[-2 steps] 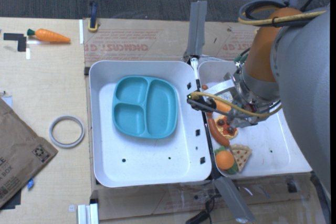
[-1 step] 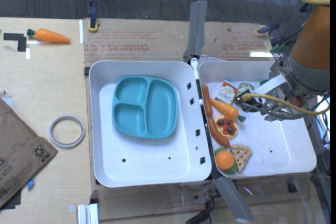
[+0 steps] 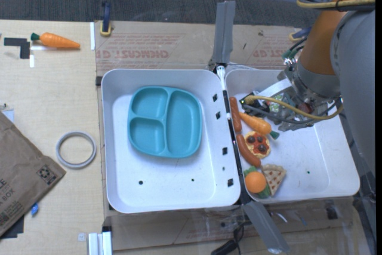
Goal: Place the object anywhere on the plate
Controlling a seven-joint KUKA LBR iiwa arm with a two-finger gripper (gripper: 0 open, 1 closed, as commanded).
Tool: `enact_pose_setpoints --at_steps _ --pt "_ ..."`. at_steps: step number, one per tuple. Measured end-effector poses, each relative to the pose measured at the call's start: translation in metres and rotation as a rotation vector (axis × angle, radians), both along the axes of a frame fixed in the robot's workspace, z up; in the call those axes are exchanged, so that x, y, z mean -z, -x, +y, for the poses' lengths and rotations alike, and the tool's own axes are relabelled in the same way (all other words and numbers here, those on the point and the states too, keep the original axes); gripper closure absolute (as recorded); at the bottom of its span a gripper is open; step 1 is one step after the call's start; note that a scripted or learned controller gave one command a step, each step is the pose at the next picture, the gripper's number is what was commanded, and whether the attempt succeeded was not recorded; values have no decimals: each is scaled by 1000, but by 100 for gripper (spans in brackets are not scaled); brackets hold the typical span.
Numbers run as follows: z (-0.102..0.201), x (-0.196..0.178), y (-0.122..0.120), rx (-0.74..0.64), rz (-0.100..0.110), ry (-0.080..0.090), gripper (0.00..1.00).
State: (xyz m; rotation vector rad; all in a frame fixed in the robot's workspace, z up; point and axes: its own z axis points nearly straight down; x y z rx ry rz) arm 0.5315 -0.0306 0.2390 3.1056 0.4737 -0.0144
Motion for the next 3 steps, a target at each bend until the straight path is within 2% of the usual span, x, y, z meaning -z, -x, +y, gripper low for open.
enact_pose_setpoints --at_steps 1,2,3 --pt "-46 45 -21 100 0 0 100" --pt "6 47 -71 -121 -3 0 100" --pt "-20 35 51 -152 -2 -2 100"
